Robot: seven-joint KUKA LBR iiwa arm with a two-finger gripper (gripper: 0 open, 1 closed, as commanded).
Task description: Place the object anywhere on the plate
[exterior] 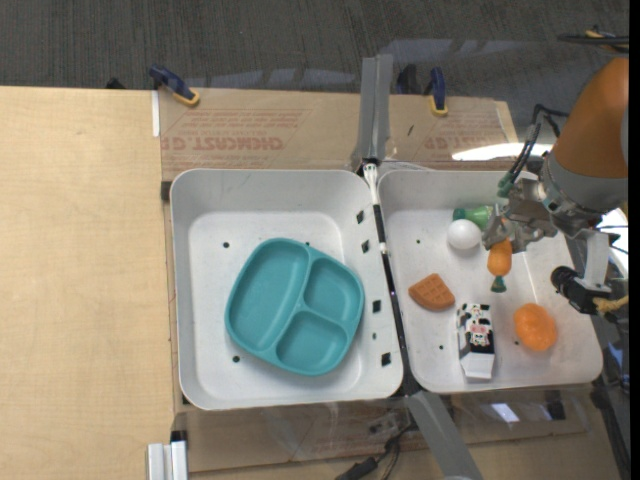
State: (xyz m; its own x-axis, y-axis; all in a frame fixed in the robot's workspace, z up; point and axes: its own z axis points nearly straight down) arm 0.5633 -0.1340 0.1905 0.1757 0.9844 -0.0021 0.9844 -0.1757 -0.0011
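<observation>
Arm point(598, 118): grey with an orange band, reaching in from 3 o'clock over the right bin's upper right part.
Gripper point(505, 236): over the right bin, pointing down; a small orange carrot-like toy sits between its fingertips, so it is gripping that toy.
Carrot toy point(499, 259): orange, upright, in the gripper, at about 1 o'clock of the right bin; a small green piece point(498, 286) lies just below it on the bin floor.
Plate point(295, 306): teal, three compartments, in the middle of the left bin, nothing on it.
Left bin point(190, 298): white, shallow, holds the plate.
Right bin point(420, 363): white, shallow, holds the loose items.
White ball point(463, 235): at 12 o'clock of the right bin, just beside the gripper.
Green item point(472, 213): touching the ball's upper right side.
Toast-like wedge point(432, 292): orange-brown, at 9 o'clock of the right bin.
Milk carton point(476, 340): lying flat, cow print, at 6 o'clock.
Orange fruit point(535, 327): at 4 o'clock, near the carton.
</observation>
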